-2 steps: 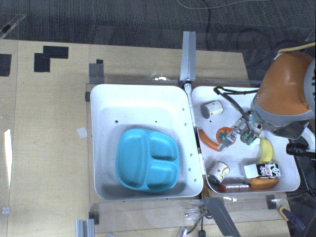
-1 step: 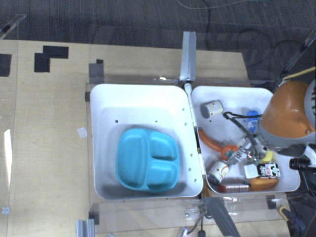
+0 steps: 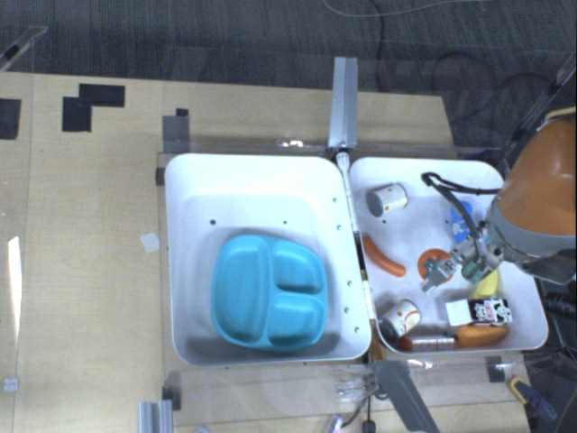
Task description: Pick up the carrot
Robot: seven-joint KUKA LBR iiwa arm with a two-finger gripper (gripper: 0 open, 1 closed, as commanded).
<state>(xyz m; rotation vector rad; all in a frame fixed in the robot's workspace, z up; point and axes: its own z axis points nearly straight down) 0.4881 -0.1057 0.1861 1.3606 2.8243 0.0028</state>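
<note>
Listing what we see:
Carrot [image 3: 384,258]: lying in right bin [image 3: 410,174], left of fingers, apart.
Gripper [image 3: 439,276]: over bin; we cannot tell its state.

Robotics lab: bench [image 3: 81,242], white bins [image 3: 185,206]

Two shallow white plastic bins sit side by side on the pale wooden surface [image 3: 81,269], the left bin [image 3: 194,197] touching the right bin [image 3: 532,327] along a shared middle edge; a blue divided plastic tray [image 3: 269,289] lies in the left bin, toward its near side. In the right bin, a small grey cylindrical cup [image 3: 389,198] lies at the far left; the long orange carrot [image 3: 385,257] lies near the left wall; the end effector [image 3: 448,271] hangs just right of it; a brown sausage-shaped toy [image 3: 480,335] rests along the near wall.
</note>
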